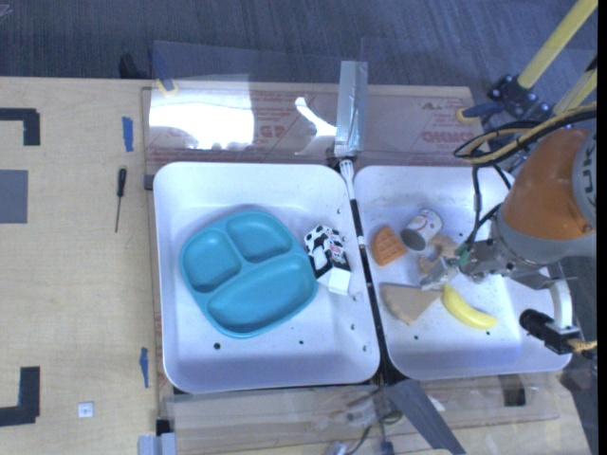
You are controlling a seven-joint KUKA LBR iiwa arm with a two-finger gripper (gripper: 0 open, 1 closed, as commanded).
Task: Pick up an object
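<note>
A pale wood bench (66,282) carries black corner marks (24,126), strips of blue tape (127,133) and a small screwdriver (119,197). Beyond its far edge lies grey-blue carpet (285,12). Glare whitens a clear plastic sheet (204,117) over cardboard (417,121).

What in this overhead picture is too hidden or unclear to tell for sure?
- The hand: blurred against clutter in the right bin; what it touches is unclear.
- The arm: cut off by the right edge.
- The black-and-white object beside the blue plate: too small to identify.
</note>
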